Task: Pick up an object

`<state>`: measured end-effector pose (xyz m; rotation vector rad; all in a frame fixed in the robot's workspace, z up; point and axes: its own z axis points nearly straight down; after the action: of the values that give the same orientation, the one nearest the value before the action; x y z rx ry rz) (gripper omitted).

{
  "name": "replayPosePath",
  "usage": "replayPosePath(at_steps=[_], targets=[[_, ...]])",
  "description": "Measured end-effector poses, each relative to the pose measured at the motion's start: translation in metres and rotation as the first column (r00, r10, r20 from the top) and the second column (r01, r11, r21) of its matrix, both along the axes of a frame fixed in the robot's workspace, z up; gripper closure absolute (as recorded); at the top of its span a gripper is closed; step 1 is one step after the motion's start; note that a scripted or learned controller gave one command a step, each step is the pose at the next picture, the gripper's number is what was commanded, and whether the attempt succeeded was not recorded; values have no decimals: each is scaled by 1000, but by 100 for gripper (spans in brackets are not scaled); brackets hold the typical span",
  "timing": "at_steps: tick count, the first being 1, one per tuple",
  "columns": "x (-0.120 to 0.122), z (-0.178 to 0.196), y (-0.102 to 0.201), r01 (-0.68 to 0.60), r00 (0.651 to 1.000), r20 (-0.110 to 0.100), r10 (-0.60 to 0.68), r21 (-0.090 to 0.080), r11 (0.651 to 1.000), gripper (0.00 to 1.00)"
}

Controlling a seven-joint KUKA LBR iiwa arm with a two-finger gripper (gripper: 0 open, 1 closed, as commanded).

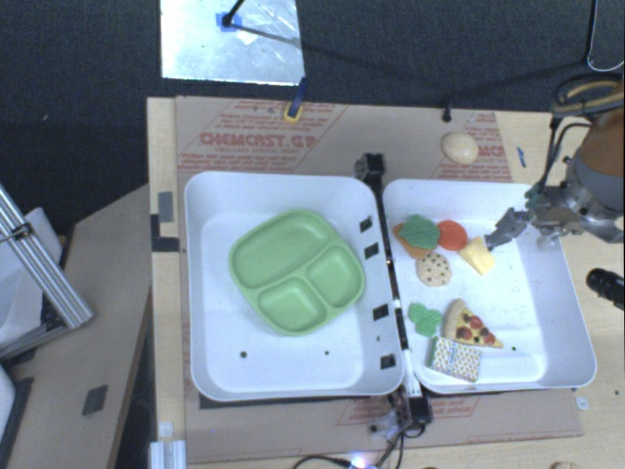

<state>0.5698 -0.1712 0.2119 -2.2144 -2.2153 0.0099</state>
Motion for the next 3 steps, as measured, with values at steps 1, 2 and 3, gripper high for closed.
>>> replayPosePath(at_steps=[1,2,3], targets=[[3,7,1,-3,1000,12,3,-2,1000,0],[4,-55,2,-1,1000,10,1,-2,1000,0],[7,-117,4,-1,1000,11,1,-2,1000,0]])
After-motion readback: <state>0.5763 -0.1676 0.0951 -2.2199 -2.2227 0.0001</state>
